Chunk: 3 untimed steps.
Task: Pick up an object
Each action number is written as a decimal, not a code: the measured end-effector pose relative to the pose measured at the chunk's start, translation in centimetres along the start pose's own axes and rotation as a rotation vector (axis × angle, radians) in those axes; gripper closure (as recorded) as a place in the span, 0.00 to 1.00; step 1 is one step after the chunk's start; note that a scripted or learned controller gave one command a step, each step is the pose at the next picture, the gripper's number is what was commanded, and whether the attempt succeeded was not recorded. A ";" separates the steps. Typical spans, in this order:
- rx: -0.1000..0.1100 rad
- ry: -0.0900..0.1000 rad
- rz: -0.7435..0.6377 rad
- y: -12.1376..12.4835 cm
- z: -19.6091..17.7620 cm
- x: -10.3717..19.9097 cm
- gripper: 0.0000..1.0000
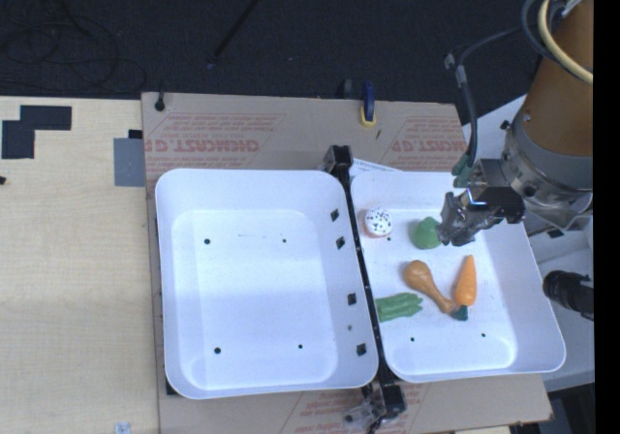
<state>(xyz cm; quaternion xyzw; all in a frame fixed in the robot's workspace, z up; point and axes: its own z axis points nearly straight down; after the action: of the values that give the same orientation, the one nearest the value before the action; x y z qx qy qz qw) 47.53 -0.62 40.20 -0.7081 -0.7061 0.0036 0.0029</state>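
gripper (453, 232) beside green lump (425, 232) | right bin (542, 345) | carrot (466, 281)

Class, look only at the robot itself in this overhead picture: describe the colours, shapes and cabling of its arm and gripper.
The arm is a thick rounded cylinder with an orange band above a grey wrist section. A yellowish hose loops around its top, and a thin dark cable arcs from it down toward the wrist. The gripper is a small, dark, boxy metal assembly beneath the wrist, with a small teal-green part at its upper side.
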 end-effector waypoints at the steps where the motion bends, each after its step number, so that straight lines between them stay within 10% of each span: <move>1: -0.006 0.001 -0.004 3.8 6.0 3.7 1.00; 2: -0.022 0.002 -0.006 7.4 -11.3 6.0 1.00; 3: 0.013 -0.001 0.002 -0.4 3.6 2.2 1.00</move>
<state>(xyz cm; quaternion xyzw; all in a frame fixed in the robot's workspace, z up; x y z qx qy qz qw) 47.09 1.62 36.59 -0.7087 -0.7054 0.0082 0.0071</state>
